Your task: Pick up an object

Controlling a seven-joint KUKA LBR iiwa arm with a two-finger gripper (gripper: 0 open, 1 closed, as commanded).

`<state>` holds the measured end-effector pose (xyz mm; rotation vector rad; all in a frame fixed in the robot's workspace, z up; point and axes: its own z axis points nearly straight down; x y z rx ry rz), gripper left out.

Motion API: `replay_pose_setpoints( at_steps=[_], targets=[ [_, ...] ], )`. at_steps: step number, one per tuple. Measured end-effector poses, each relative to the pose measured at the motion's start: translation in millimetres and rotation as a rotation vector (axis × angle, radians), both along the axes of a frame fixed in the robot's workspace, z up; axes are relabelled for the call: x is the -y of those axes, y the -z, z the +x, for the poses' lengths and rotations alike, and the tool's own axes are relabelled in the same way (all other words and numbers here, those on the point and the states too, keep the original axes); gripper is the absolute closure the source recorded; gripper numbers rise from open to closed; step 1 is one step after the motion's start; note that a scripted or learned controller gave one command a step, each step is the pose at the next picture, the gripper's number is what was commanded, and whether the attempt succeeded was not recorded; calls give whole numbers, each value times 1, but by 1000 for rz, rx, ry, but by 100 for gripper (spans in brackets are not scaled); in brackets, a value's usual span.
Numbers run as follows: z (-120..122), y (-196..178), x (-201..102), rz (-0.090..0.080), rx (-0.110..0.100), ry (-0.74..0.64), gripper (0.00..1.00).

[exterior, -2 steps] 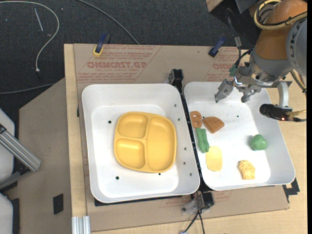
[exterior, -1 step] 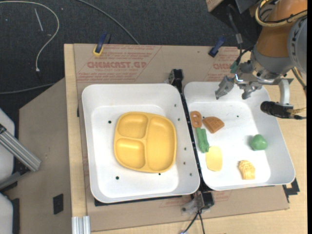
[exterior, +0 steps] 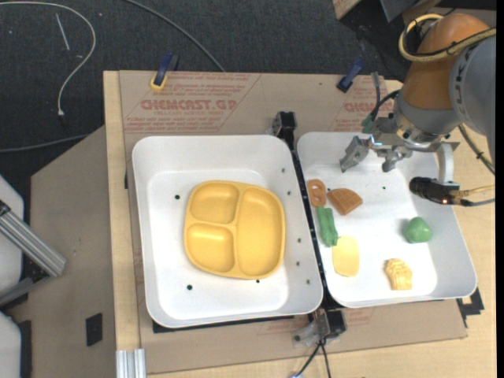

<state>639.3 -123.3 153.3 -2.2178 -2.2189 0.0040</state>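
My gripper (exterior: 372,157) hangs over the back part of the right bin (exterior: 441,278), its two grey fingers spread apart with nothing between them. Below it, toward the bin's left side, lie a small brown pretzel-like piece (exterior: 316,193) and a tan wedge (exterior: 345,201). A green stick (exterior: 327,227) lies along the left wall, with a pale yellow piece (exterior: 346,257) just in front of it. A green ball (exterior: 418,230) sits at the right, and a yellow knobbly piece (exterior: 399,274) lies near the front.
The left bin (exterior: 150,211) holds a yellow divided plate (exterior: 235,228). A black clamp (exterior: 284,124) sits between the bins at the back. A black sensor (exterior: 434,188) hangs beside the gripper at the right. Blue clips (exterior: 164,71) pin the cardboard.
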Motion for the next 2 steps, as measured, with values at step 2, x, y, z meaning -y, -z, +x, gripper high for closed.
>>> replay_pose_setpoints(
  at_steps=[2],
  targets=[
    [-2,68,-5,0,1,0,0]
  ],
)
